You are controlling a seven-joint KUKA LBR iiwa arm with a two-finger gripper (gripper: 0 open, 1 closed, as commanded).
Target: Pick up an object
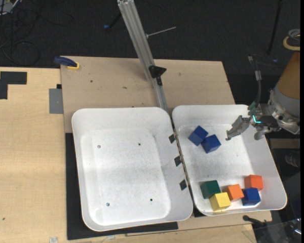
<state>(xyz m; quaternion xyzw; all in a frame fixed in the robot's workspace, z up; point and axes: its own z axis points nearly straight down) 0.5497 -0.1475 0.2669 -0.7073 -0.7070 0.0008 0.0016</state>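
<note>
Nearest you, in the right bin (273, 171), you see a cluster at the front edge: a green cube (210, 188), a yellow cube (220, 201), an orange cube (235, 191), a blue cube (251, 196) and a red cube (254, 181). Farther back, two blue blocks (204, 139) lie touching near the bin's left wall. Right of them hangs the gripper (238, 128), nothing between its fingers, though you cannot tell whether it is spread or closed.

Bins (122, 116) white, faintly speckled. Right bin: two blue cubes (204, 138) upper middle; lower right cluster of green (210, 188), yellow (220, 200), orange (235, 191), red-orange (254, 181), blue (251, 196). Bench (111, 82) light wood. Arm (289, 92) grey, orange band.
</note>
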